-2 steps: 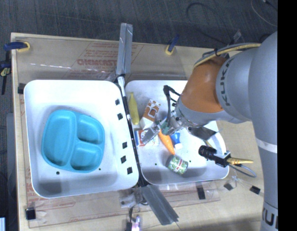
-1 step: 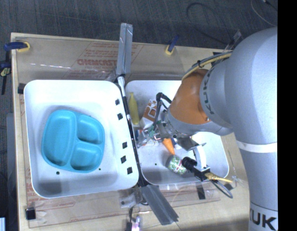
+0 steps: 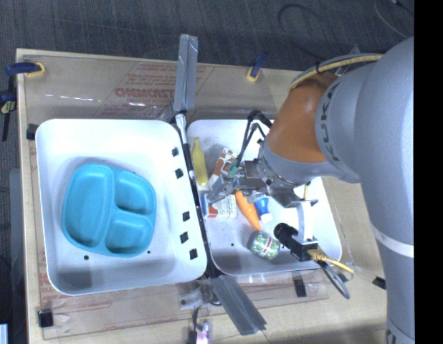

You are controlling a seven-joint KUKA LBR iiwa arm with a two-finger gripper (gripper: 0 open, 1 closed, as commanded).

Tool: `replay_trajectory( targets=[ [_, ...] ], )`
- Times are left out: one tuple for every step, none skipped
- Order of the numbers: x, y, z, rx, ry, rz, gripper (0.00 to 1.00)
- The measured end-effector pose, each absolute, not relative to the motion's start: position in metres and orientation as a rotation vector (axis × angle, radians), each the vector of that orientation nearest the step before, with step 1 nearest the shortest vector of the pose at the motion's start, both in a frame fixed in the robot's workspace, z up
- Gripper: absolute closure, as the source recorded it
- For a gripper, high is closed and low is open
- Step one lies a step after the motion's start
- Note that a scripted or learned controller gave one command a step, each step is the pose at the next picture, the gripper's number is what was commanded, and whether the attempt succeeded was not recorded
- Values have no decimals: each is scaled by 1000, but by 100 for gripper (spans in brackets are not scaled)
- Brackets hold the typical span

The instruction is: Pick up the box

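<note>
1. Locate the gripper (image 3: pixel 232 181) low in the right bin (image 3: pixel 329 224), among a tight cluster of small items. You cannot tell from this slanted overhead view how its jaws stand, because the wrist and the clutter cover them.

2. Locate the box (image 3: pixel 225 208). It appears to be the small white-and-red carton lying flat on the bin floor just below the gripper, though its outline is partly hidden and this identification is tentative.

3. Expect a wrong-item grasp. The carrot (image 3: pixel 248 208) lies touching or just beside the box, and the yellow banana (image 3: pixel 199 162) lies along the bin's left wall near the gripper. A descent slightly off centre would probably close on one of these instead.

4. Expect a slip. A flat carton offers thin edges; a grip on a corner would likely let it pivot and drop during the lift.

5. Expect a push rather than a pick. If one fingertip lands on the carton's top face, the box would likely slide toward the green can (image 3: pixel 264 245).

6. Disregard the blue tray (image 3: pixel 109 208) in the left bin (image 3: pixel 53 142); it is well apart from the work area.
</note>
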State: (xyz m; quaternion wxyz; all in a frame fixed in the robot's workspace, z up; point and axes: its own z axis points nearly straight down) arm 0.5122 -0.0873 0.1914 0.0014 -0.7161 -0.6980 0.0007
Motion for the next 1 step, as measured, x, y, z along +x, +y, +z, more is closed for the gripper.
replay_trajectory(
  targets=[
    [522, -96, 144, -2024, -2437, -21, 0]
  ],
)
